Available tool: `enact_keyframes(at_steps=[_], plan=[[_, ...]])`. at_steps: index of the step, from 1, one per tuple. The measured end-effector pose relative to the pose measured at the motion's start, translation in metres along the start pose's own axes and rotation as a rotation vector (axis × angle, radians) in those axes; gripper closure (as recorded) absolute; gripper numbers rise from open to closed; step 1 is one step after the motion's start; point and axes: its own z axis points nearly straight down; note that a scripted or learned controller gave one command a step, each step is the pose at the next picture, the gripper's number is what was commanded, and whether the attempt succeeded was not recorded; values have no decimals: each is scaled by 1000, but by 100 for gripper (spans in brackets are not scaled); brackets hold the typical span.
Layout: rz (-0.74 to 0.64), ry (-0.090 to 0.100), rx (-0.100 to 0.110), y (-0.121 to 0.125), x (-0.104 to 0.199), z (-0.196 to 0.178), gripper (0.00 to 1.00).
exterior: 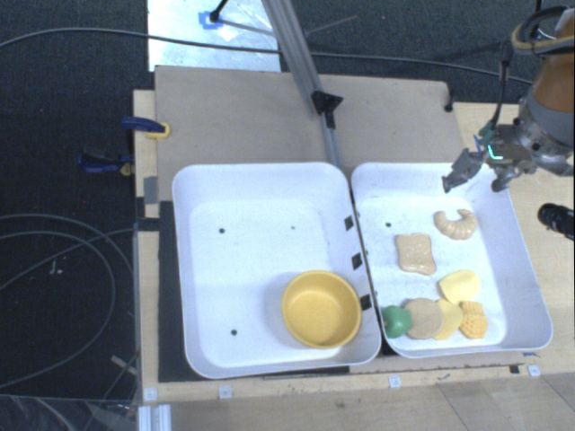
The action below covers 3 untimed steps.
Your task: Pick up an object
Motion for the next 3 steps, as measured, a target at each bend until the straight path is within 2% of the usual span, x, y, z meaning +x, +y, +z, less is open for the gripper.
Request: enact_keyframes(at_steps=[1, 2, 3], plan=[[0, 0, -1, 0, 0, 0, 0], [4, 0, 3, -7, 1, 44, 0], [5, 0, 5, -1, 1, 105, 0]])
